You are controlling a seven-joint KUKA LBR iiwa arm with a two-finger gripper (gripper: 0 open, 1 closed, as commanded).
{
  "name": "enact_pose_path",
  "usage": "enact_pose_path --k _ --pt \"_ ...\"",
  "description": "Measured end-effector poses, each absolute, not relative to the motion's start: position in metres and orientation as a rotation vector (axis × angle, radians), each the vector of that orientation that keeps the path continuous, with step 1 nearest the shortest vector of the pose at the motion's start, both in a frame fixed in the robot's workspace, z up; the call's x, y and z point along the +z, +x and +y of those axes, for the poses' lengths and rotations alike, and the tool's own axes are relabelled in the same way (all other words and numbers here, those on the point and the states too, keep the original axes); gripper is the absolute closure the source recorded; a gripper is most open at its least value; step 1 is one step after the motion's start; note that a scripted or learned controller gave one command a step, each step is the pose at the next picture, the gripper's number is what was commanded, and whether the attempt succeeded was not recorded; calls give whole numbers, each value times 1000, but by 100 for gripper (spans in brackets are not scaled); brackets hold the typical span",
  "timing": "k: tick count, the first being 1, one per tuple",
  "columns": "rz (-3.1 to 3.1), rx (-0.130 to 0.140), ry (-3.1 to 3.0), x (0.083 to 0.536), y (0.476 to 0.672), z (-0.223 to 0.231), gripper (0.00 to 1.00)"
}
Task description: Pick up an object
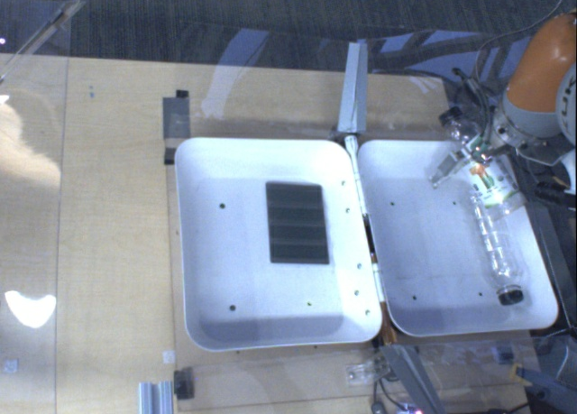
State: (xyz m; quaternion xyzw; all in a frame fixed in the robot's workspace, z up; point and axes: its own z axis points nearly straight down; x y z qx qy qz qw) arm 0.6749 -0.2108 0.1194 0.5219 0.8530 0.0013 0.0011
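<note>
Your arm [541,69] comes in from the upper-right corner, orange band up top, wrist angled down twd the far-right corner of the right bin [424,250]. Gripper [464,155] sits over that corner, just above the clear plastic bottle [494,232]. Can't tell if it's open or closed; too small and cluttered w/ cables. Bottle lies along the bin's right wall, dark cap at the near end. Left of that bin, the other bin [207,223] holds a dark ribbed block [297,223].
</note>
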Motion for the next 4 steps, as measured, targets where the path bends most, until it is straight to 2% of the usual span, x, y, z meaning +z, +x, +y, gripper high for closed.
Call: enact_pose_path --k 3,4 --pt "2823 -15 1382 114 670 -219 0" --pt "2884 6 1184 96 594 -205 0"
